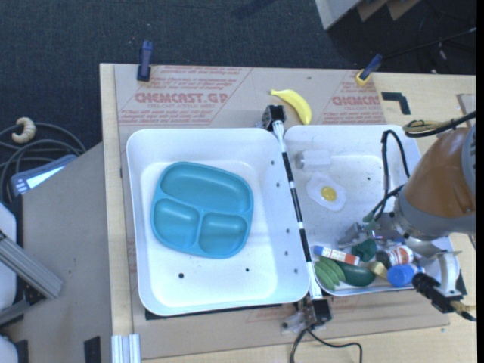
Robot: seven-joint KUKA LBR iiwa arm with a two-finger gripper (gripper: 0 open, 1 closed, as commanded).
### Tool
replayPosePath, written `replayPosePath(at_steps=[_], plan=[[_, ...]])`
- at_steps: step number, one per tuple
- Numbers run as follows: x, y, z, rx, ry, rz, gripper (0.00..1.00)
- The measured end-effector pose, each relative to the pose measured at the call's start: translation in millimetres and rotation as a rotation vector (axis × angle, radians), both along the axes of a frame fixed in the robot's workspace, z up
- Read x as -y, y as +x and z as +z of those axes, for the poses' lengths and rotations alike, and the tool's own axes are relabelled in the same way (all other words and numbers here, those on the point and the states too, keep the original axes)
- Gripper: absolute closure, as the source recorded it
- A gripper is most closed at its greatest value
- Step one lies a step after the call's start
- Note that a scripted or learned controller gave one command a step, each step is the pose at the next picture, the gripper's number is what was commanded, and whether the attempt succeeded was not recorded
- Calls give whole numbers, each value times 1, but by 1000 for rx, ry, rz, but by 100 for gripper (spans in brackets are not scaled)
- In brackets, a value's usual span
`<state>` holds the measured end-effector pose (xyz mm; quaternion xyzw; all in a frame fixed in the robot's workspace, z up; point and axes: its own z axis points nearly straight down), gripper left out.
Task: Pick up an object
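Reaching into the right bin (302,146), your claw (376,242) hovers over the clutter at five o'clock; grip state I cannot tell. Next: descend accurately onto one item.

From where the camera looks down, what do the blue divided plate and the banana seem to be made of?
The blue divided plate looks like moulded plastic: one even colour, soft sheen, rounded compartment walls. The banana, lying on the board behind the bins, is probably a plastic toy, judging by its uniform bright yellow and smooth skin, though a real one cannot be ruled out.
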<state>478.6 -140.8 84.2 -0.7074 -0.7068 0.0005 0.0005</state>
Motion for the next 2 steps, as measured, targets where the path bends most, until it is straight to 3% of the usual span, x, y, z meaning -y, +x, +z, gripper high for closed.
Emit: replayPosePath(at_steps=[1, 2], plan=[[0, 2, 12, 6, -1, 0, 100], [-70, 43, 101, 3, 1, 2, 100]])
